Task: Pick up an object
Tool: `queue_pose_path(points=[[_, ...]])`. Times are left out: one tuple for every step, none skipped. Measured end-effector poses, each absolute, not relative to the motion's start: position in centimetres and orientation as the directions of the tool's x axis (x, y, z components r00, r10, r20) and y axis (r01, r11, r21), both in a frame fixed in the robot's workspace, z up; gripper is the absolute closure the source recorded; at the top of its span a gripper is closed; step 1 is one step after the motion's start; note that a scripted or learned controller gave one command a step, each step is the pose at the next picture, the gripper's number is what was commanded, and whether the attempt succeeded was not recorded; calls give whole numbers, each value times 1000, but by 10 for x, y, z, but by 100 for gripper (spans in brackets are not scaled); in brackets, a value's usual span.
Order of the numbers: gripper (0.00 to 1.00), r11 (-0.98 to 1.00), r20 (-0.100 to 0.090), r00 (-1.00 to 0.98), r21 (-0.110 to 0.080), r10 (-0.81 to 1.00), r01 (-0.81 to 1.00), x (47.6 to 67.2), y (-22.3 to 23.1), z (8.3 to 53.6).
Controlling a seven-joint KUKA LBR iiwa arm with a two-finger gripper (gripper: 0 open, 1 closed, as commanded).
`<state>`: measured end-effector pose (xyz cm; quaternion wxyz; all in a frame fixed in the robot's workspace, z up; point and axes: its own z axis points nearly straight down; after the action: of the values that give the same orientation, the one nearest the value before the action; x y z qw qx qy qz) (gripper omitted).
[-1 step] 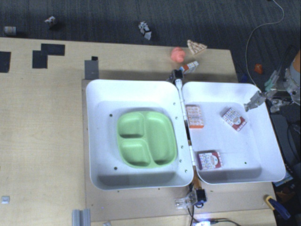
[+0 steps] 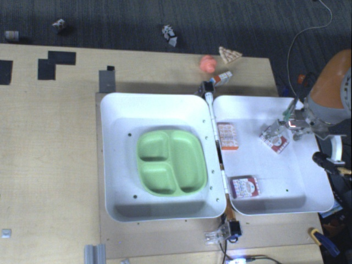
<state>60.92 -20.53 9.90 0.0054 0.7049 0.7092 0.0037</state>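
- Two shallow white bins side by side on a pale wooden bench (image 2: 49, 164); left bin (image 2: 118, 120) and right bin (image 2: 308, 199) touching along their shared rim.
- In the middle of the left bin, a light green divided plate (image 2: 171, 161) with three compartments, lying flat.
- In the right bin, three small packets: an orange-and-white one (image 2: 227, 136) just beside the shared rim towards the far edge; a dark red one (image 2: 245, 187) near the near edge; a red-and-white one (image 2: 276, 142) towards the far right corner, tilted.
- Grey arm with orange band (image 2: 333, 87) reaching in over the right bin's far right corner.
- Gripper (image 2: 276, 130) low over the red-and-white packet, touching or nearly touching it; impossible to tell whether spread or clenched, or whether grasping the packet.
- On the bench beyond the bins' far edge: a pink ball (image 2: 208, 64), a wedge-shaped piece (image 2: 230, 55), and a small tube (image 2: 222, 78).
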Motion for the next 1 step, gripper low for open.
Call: queue_pose_path(points=[[100,9,-3,-9,19,1000,1000,611,-204,111]])
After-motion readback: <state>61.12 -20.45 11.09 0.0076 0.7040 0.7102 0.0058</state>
